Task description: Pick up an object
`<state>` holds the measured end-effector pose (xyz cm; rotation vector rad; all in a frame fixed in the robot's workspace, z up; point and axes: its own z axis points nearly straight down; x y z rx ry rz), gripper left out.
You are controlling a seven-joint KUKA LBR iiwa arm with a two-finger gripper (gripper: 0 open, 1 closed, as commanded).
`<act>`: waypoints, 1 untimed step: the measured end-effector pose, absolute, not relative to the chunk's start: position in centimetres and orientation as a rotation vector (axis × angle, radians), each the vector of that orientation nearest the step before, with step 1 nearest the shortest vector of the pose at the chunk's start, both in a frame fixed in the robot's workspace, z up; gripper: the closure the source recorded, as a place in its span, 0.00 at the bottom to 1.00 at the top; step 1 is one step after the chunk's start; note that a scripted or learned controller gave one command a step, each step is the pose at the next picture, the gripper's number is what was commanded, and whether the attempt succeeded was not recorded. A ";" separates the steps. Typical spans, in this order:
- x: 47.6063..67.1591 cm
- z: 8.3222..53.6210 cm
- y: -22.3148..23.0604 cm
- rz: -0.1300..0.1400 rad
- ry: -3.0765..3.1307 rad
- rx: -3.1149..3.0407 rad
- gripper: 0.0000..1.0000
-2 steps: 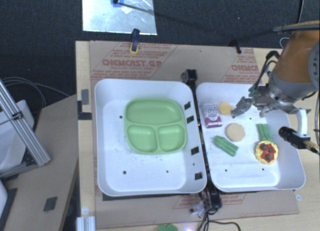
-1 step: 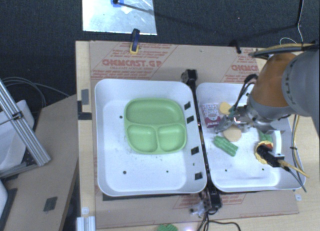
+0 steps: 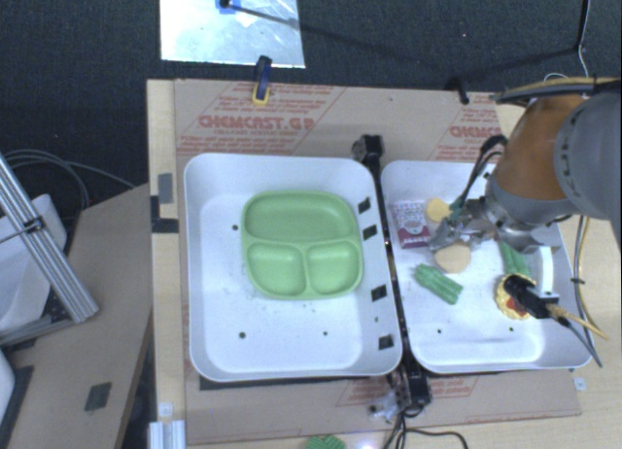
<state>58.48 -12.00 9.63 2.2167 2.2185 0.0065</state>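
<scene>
Pale round object [image 3: 453, 259] under gripper [image 3: 449, 235] (right bin [image 3: 486, 355]), green tray [image 3: 299, 243] in left bin [image 3: 209, 272]

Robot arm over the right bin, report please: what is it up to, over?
Gripper low in right bin, fingers' state unclear. Right above beige round piece; hold not confirmed. Green ridged piece and small packet close by.
</scene>
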 end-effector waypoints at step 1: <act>57.9 19.0 -4.1 0.013 2.231 2.206 1.00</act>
